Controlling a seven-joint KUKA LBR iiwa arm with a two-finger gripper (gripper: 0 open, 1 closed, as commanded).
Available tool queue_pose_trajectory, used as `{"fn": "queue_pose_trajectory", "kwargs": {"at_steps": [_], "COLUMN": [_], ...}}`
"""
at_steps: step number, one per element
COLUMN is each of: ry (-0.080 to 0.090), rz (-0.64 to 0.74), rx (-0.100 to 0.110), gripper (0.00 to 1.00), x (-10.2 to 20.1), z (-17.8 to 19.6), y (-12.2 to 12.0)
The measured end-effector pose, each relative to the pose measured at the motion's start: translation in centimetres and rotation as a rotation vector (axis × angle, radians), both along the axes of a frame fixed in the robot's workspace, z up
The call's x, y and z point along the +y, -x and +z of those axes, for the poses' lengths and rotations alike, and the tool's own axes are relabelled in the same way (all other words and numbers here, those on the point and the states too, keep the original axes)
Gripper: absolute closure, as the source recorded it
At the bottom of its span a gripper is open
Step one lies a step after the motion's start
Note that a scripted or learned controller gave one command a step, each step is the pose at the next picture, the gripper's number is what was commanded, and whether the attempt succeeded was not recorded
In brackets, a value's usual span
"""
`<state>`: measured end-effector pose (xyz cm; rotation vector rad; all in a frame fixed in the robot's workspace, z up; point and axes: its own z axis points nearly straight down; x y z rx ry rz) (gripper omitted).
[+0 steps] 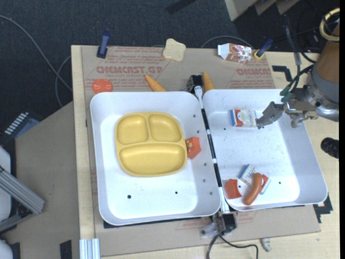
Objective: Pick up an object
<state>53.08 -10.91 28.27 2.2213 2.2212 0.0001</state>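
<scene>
My gripper (281,117) hangs over the upper right part of the right bin (302,161). It is open, with nothing between its fingers. One finger (267,115) is just to the right of a small white carton with blue and red print (243,117) that lies on the bin floor. At the bin's front lie a sausage (254,189), a red piece (232,188) and a small blue-and-white item (247,172). The left bin (108,188) holds a yellow divided plate (150,143) and a small red toy (192,147) beside it.
Behind the bins on the cardboard lie a bread slice (174,49), a milk carton (235,52), a blue clip (103,43), an orange disc (102,85) and two carrots (154,83) (207,81). A black divider (209,144) runs between the bins.
</scene>
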Motion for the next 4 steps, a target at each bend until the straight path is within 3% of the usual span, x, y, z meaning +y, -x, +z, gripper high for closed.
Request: {"fn": "queue_pose_trajectory", "kwargs": {"at_steps": [1,2,3,4], "ry": [-0.001,-0.001,0.000,-0.001], "rz": [-0.001,0.000,-0.001,0.002], "rx": [0.003,0.001,-0.001,-0.002], "gripper": [0.00,0.00,1.00,1.00], "x": [-1.8,-1.6,-1.6,5.7], "z": [-11.2,-19.8,-18.9,-9.8], "y": [5.3,5.2,5.2,1.1]}}
